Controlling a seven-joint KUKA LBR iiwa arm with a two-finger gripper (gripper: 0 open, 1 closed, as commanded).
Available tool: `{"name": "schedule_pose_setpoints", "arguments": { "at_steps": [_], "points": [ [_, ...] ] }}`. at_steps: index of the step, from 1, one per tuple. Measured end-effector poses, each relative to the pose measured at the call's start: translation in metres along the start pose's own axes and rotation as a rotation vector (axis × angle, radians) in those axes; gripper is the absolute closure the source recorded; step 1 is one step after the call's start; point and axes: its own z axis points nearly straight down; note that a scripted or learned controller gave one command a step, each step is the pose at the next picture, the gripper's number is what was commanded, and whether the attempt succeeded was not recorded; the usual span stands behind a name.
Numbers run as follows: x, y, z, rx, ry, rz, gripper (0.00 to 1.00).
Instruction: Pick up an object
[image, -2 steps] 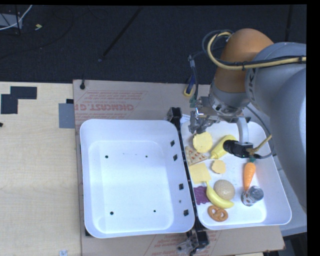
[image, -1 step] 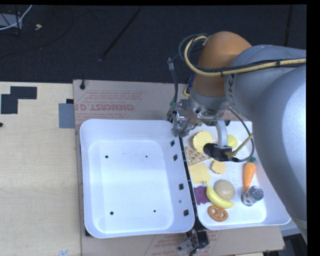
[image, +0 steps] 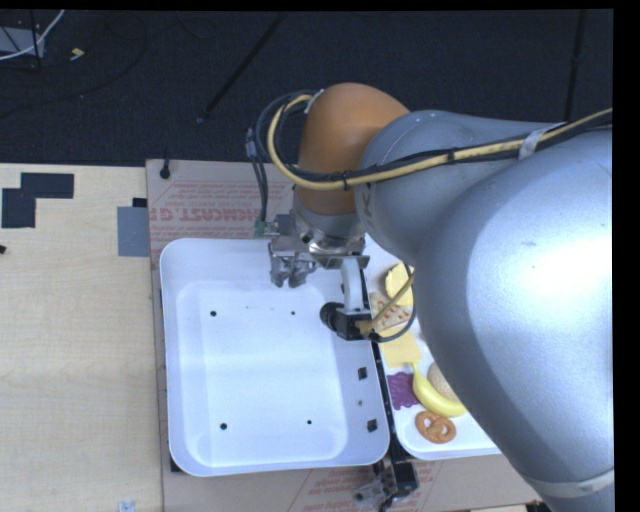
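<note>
My gripper (image: 289, 270) hangs over the far right part of the left white bin (image: 200, 300), below the orange wrist band. No object shows under it. The right bin (image: 455, 447), largely covered by the arm, holds a yellow banana (image: 437, 392), a brown pretzel (image: 436, 428), a purple bunch of grapes (image: 402, 388), a pale yellow flat slice (image: 402, 350) and a red-and-tan lattice piece (image: 392, 312). All of these lie to the right of the gripper, across the wall between the bins.
A black fitting (image: 340, 320) sits at the wall between the bins, just right of and nearer than the gripper. The big grey arm (image: 520, 270) covers most of the right side. Bare wooden bench top (image: 70, 350) lies to the left.
</note>
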Motion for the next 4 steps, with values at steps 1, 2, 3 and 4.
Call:
{"name": "schedule_pose_setpoints", "arguments": {
  "at_steps": [1,2,3,4],
  "points": [
    [0.039,0.002,-0.016,-0.005,-0.002,0.005,1.00],
    [0.112,0.003,-0.130,-0.016,0.002,0.001,1.00],
    [0.108,0.000,-0.327,-0.021,0.002,0.004,1.00],
    [0.107,-0.024,-0.363,-0.007,-0.003,0.006,1.00]
  ]
}}
